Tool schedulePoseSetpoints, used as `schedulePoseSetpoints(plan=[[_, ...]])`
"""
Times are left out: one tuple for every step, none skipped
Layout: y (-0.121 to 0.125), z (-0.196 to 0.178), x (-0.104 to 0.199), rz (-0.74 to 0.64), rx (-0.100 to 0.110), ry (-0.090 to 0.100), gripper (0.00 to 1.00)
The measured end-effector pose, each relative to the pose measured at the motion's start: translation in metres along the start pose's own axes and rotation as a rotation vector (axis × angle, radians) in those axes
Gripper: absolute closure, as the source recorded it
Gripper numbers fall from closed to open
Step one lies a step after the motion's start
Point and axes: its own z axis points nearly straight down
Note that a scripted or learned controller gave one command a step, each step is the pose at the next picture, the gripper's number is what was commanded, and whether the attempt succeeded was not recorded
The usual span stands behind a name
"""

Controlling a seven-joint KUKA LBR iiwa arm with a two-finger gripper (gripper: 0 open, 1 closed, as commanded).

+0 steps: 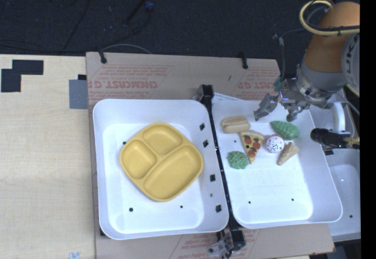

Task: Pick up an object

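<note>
Six little toy foods bunched up in the right bin point(305, 205), just below the gripper point(278, 110) hanging jaws spread wide with nothing in them: bread roll point(235, 124) lower left, green leafy piece point(284, 129) right underneath, pizza slice point(252, 145), white ball point(274, 144), cone point(287, 153), broccoli point(237, 160) further down.

Grey arm point(329, 70) with orange band, yellow cable loop, metal pincer point(281, 112).
</note>
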Motion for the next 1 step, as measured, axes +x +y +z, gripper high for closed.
schedulePoseSetpoints(plan=[[0.0026, -0.0086, 0.0000, -0.002, -0.013, -0.002, 0.00]])
